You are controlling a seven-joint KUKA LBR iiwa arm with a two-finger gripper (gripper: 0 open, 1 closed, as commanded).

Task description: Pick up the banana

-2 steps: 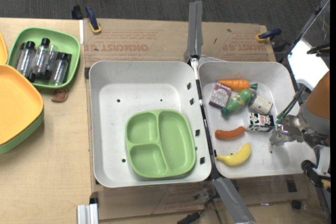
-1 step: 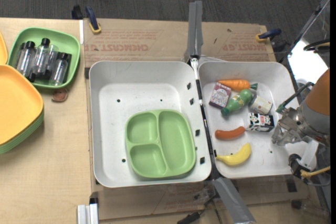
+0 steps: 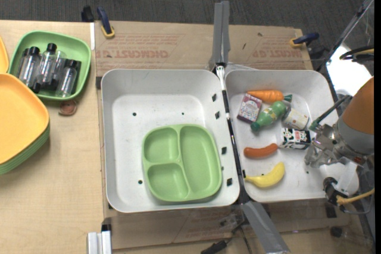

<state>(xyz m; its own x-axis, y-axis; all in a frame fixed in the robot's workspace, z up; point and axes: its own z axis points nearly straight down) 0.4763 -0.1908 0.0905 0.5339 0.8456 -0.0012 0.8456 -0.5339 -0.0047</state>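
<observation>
The gripper [image 3: 315,154], grip state unclear, should perhaps approach the banana [image 3: 266,176] just left, below it.

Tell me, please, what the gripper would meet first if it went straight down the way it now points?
Probably the bare floor of the right white bin. The gripper hangs over its right side, right of the curved yellow banana and below the small black-and-white carton; depth is hard to judge, so this is tentative.

Bright, even overhead light; soft shadows inside the white bins [image 3: 113,146]; slightly soft focus
</observation>
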